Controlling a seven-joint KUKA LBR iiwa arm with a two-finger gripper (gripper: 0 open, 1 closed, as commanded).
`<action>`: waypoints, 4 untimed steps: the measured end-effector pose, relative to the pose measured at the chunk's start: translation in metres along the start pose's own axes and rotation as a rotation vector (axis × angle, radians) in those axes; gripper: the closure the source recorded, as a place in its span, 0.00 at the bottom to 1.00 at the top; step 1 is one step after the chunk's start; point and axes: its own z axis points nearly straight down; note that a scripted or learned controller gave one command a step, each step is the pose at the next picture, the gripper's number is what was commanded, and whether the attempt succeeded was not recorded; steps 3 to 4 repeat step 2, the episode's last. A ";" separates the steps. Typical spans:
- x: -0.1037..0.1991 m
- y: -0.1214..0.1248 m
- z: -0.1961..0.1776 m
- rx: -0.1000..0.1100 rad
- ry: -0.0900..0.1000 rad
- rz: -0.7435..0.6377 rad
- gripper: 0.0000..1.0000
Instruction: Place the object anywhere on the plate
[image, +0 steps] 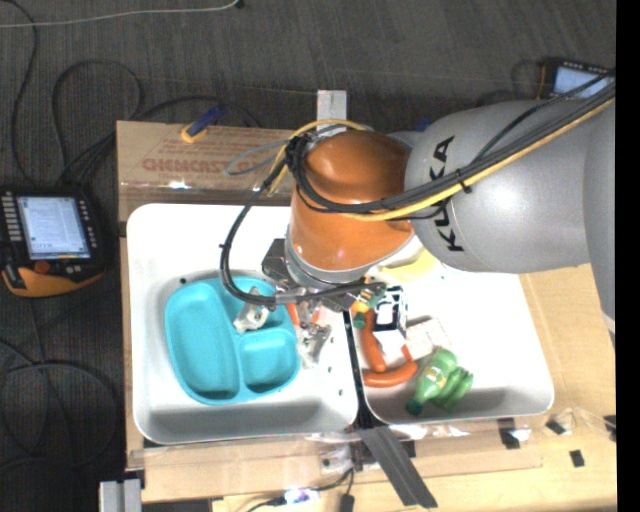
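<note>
Left of counter (560, 300), on dark floor: handheld control pendant (48, 240), screen lit, orange-trimmed. Black cables (60, 90) looped across floor nearby. Behind left bin (150, 300): flattened brown cardboard (180, 155) with red lettering, a blue-and-yellow item (201, 121) resting on top edge. In right bin (510, 350): green toy (438, 380), orange curved piece (375, 360), white block (420, 335), all close together. Black tape strips (400, 465) along front edge.

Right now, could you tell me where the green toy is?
The green toy lies in the right-hand bin, near its front edge, touching the orange curved piece on its left and well apart from the turquoise divided plate in the left bin.
</note>
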 end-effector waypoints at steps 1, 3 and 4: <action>0.017 -0.040 -0.012 0.002 -0.001 -0.062 0.00; 0.004 -0.061 -0.012 0.001 -0.001 -0.170 0.00; 0.004 -0.061 -0.012 0.001 -0.001 -0.170 0.00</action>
